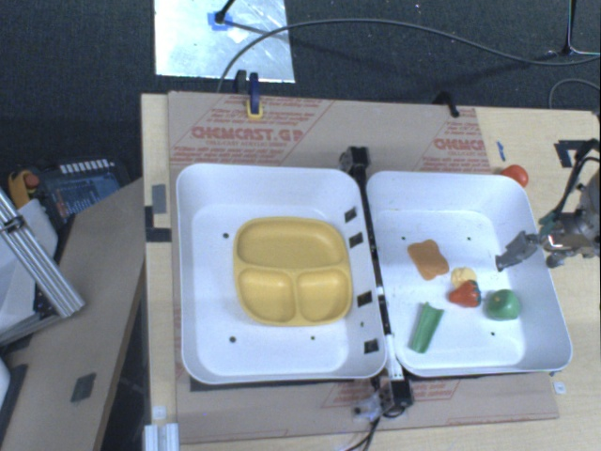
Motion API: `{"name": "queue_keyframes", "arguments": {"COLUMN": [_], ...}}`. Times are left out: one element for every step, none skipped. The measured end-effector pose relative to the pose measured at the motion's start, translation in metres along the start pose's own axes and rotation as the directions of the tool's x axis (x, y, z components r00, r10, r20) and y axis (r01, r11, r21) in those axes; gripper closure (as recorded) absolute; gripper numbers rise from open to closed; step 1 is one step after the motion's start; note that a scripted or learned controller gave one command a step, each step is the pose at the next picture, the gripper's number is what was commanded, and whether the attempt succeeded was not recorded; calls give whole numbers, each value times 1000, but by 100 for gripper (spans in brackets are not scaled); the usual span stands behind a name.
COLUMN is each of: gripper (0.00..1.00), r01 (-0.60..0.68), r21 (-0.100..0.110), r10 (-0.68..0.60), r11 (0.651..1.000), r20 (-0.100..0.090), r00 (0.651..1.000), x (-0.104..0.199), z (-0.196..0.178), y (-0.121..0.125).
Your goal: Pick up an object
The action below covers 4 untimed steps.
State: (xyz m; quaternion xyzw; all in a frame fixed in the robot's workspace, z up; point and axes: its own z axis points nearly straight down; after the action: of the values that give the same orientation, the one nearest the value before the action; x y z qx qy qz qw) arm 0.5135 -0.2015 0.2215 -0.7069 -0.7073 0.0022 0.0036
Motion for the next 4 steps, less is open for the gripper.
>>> {"name": "queue_keyframes", "arguments": {"gripper": [0, 0, 0, 0], "r01": [3, 1, 0, 0], "r21": [-9, -5, -5, -8], "r10": [-3, -1, 0, 0], "r11": [1000, 1000, 1000, 1000], "r20": [2, 1, 1, 2], "r00": [1000, 1000, 1000, 1000], "x": [0, 2, 1, 1], "z": [-5, 58, 118, 138], "y": [2, 4, -3, -2]}}
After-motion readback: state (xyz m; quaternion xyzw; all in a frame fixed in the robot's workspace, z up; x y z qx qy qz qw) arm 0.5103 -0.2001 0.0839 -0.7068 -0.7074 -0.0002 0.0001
